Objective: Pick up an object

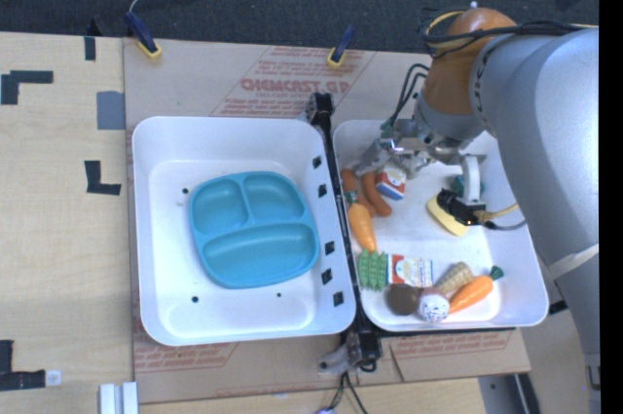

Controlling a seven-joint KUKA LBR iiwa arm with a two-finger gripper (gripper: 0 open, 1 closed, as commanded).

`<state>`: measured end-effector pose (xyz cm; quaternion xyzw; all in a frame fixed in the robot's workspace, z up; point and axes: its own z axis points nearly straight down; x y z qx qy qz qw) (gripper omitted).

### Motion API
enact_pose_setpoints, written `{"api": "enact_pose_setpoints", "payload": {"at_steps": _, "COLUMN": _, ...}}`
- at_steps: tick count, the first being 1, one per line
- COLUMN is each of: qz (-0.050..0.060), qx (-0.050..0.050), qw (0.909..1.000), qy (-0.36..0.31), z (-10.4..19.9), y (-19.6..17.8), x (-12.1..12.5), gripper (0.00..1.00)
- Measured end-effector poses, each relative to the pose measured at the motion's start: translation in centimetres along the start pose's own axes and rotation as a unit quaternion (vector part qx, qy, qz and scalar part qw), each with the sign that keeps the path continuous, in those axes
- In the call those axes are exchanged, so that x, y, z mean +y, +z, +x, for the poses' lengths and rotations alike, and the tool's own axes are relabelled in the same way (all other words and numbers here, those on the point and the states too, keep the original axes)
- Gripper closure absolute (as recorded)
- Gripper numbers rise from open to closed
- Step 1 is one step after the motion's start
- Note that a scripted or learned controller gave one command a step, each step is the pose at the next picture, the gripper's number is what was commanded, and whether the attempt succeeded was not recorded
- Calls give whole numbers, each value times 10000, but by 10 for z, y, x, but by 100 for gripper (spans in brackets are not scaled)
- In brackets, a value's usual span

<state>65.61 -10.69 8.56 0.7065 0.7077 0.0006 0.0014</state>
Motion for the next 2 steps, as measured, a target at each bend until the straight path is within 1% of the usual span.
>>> {"api": "enact_pose_setpoints", "payload": {"at_steps": 1, "qz": -24, "qx": -8, "qw": 10000, "qy": -5, "z": 0, "y": -12, "x": 2, "gripper": 100}}
{"api": "enact_pose_setpoints", "payload": {"at_steps": 2, "qz": 10, "qx": 9, "qw": 10000, "qy": -4, "z": 60, "y": -113, "x": -55, "gripper": 100}}
